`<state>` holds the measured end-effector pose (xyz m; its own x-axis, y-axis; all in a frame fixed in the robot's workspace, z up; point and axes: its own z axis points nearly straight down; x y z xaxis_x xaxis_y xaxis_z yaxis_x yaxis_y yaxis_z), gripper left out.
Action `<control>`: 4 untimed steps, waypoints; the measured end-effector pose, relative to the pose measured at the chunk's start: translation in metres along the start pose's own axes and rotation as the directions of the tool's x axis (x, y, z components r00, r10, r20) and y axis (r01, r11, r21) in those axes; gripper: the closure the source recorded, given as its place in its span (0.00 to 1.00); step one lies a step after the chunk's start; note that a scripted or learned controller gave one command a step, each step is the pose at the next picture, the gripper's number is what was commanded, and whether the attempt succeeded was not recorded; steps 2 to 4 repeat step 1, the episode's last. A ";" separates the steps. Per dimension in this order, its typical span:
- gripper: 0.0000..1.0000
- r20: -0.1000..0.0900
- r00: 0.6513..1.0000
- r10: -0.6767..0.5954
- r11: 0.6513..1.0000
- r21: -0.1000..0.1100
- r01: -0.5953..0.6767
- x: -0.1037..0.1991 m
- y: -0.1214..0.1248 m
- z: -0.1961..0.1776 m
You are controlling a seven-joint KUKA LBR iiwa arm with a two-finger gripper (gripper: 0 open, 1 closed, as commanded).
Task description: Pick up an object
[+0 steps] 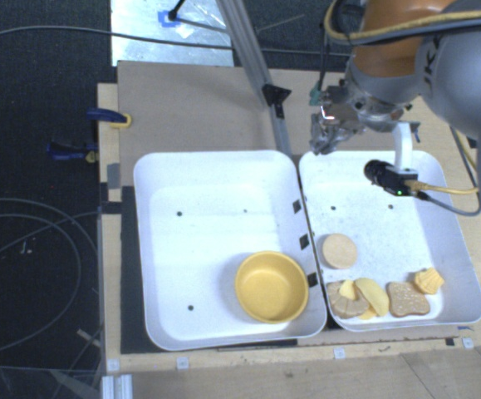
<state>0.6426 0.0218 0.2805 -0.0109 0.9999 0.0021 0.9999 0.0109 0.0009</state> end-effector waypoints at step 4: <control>1.00 0.000 1.000 0.000 1.000 0.002 0.000 0.056 -0.019 0.014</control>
